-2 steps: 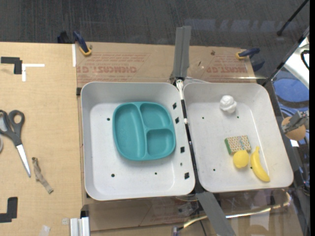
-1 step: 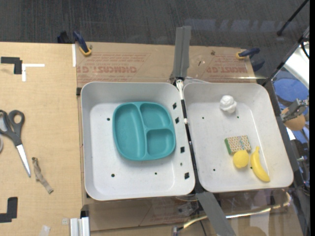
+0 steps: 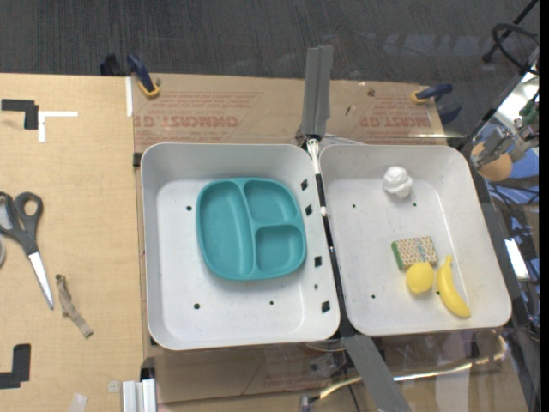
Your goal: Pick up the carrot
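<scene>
Print: red lettering on cardboard sheet behind the bins, reversed, not legible.
Bench: brown board; scissors lying at left; dark carpet beyond.
Right bin: banana touching lemon; patterned sponge just behind.
Left bin: teal divided plate.
Gripper: outside the right bin's far corner; spread or closed, cannot tell.
Carrot: probably the orange-tan tip just beside gripper; held or not, unclear.

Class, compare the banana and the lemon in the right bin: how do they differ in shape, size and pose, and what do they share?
The banana is long and curved, while the lemon is round and compact. The banana is the longer of the two. The banana lies slanted along the bin floor, while the lemon's roundness gives it no clear direction. Both are yellow and lie next to each other in the right bin.
</scene>
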